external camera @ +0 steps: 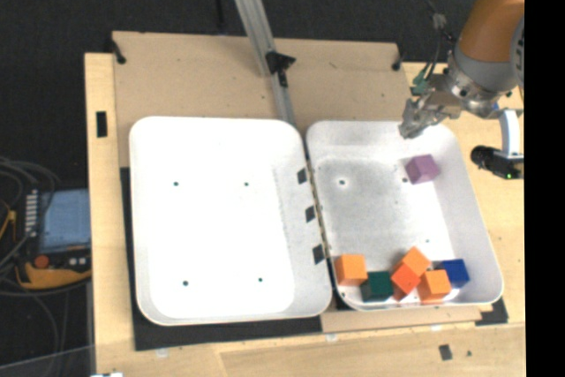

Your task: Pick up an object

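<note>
My gripper (411,128) hangs over the far edge of the right bin (388,207), fingers pointing down and to the left. A purple cube (421,169) lies in that bin just below and to the right of the fingertips, apart from them. Along the bin's near wall sit an orange cube (351,267), a dark green cube (379,285), two more orange cubes (409,270) (434,284) and a blue cube (455,272). I see nothing between the fingers.
The left bin (221,216) lies beside the right one, joined by black clips. A slanted metal rod (256,13) rises behind the bins. Cables and a blue box (62,221) sit off the bench at the left.
</note>
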